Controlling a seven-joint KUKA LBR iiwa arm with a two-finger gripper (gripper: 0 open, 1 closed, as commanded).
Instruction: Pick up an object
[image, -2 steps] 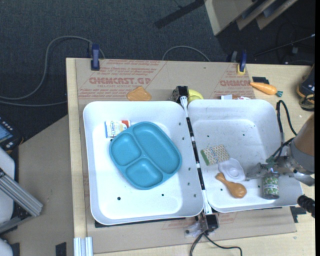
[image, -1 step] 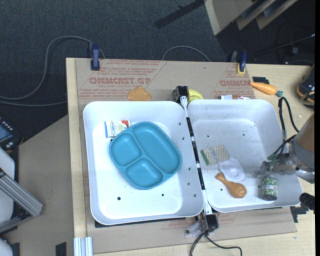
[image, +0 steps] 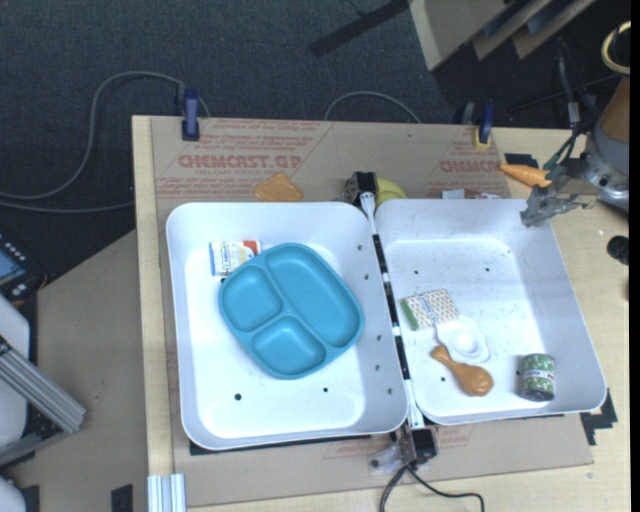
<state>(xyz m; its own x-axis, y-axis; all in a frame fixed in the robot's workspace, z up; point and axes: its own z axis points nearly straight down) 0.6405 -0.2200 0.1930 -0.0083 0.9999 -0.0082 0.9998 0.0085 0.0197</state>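
Observation:
My gripper (image: 545, 207) hangs over the far right corner of the right bin (image: 470, 245), away from every object, with nothing seen in it. Near that bin's front lie a patterned packet (image: 430, 307), a white fried-egg toy (image: 466, 342), a brown drumstick (image: 466, 373) touching the egg, and a small green can (image: 537, 377) at the front right. In the left bin (image: 200, 390) a blue divided plate (image: 290, 308) rests, and a small white, red and yellow packet (image: 232, 255) pokes out from under its far left edge.
Behind the bins on the board lie an orange piece (image: 278, 187), a yellow object (image: 389, 190) beside a black clip, and an orange carrot-like piece (image: 523, 174) close to the arm. Blue clamps (image: 189, 112) hold the board's far edge.

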